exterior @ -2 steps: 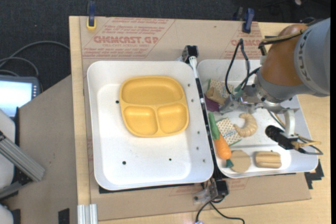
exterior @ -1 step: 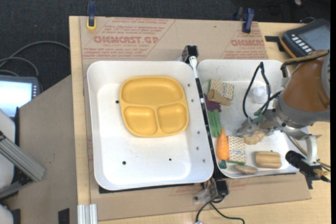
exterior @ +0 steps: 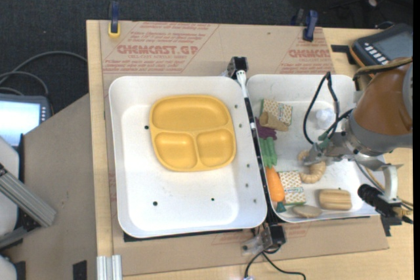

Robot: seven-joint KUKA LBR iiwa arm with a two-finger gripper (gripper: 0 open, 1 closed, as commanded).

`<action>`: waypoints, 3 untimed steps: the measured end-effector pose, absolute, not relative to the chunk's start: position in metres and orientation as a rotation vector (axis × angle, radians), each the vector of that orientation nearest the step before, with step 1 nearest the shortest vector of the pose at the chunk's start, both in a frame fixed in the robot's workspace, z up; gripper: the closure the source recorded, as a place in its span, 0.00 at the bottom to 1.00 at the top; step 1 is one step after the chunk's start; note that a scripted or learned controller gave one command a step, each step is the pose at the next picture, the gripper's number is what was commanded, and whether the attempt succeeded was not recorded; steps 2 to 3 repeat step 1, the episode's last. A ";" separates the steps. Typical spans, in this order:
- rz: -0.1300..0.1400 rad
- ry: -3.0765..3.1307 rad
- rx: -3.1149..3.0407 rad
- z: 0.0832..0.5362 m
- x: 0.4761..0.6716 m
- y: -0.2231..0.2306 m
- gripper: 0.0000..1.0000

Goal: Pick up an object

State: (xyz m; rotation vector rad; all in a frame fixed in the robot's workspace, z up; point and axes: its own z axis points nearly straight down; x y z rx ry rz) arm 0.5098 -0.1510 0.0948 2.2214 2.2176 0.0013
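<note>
Bins come first: the left bin (exterior: 131,141) carries a yellow divided tray (exterior: 192,131), well apart from the jaws; the right bin (exterior: 289,85) holds the clutter. You have the gripper (exterior: 319,153) low over a pale curved piece (exterior: 314,170), which lies just beneath the jaws; whether they are spread or pressed together cannot be told. A bread roll (exterior: 334,199) sits near, below; a carrot (exterior: 275,185) lies further left. Centre squarely over one item before you commit.
</note>
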 end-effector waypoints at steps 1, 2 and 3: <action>0.013 2.224 2.207 0.214 0.525 -0.083 1.00; 0.013 2.224 2.207 0.214 0.525 -0.083 1.00; 0.013 2.224 2.207 0.214 0.525 -0.083 1.00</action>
